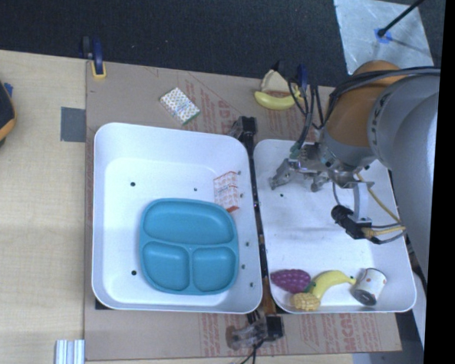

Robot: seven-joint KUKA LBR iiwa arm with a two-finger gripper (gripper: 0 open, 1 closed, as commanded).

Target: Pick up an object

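From the camera view, two shallow white bins are seen side by side on a brown cardboard sheet. In the left bin point(118, 144) a blue divided plate point(188, 246) lies flat near the front, and a small red-and-white packet point(227, 190) rests against the right wall just behind it. In the right bin point(394, 218) four things are gathered along the front edge: a purple grape bunch point(290, 280), a yellow corn cob point(305, 301) just in front of it, a yellow banana point(331, 283) beside both, and a small white cup point(369, 286) lying on its side at the right. The gripper point(298, 176) is seen at the back of the right bin, well apart from these things, with its fingers spread and nothing between them. Outside the bins, a second banana point(275, 100) and a patterned square packet point(179, 104) lie on the cardboard behind them.
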